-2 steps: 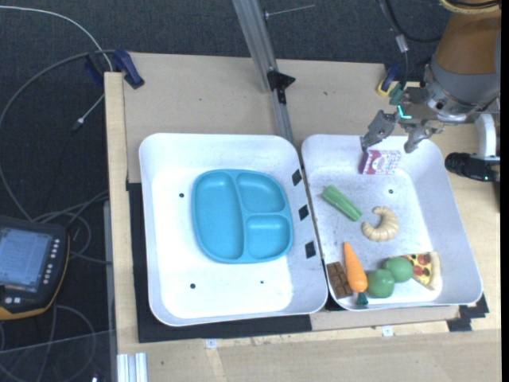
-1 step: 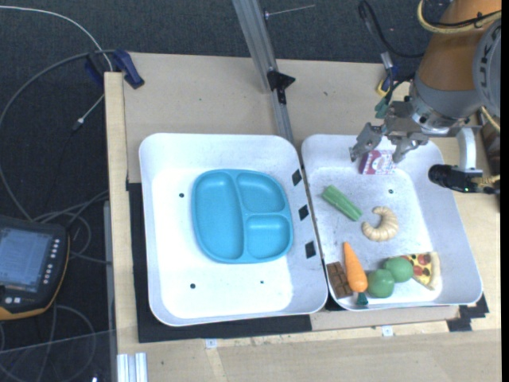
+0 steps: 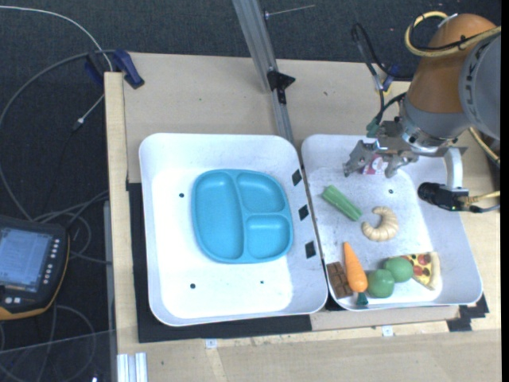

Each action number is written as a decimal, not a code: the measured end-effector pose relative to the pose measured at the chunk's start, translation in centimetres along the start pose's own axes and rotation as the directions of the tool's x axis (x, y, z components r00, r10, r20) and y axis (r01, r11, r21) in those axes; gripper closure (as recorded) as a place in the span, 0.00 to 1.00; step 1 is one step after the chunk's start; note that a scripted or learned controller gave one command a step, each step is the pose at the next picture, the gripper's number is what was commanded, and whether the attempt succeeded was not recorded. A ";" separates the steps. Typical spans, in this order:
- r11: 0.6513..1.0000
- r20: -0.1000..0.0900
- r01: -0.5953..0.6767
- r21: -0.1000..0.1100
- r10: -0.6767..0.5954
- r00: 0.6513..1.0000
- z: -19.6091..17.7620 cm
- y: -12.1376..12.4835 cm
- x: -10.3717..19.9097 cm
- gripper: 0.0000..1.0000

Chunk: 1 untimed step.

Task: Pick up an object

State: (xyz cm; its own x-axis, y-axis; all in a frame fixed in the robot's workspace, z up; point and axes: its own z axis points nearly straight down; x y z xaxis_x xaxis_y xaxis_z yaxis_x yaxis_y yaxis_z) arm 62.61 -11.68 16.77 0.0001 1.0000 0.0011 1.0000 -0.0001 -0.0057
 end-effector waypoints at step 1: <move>1.000 0.000 0.000 0.000 0.000 1.000 4.2 -0.2 -0.2 0.00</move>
State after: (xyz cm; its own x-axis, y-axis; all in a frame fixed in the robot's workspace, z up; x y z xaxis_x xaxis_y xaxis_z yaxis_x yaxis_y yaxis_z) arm 62.37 -11.85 12.53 -0.0002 1.0000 0.0011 1.0000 0.0002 -0.0060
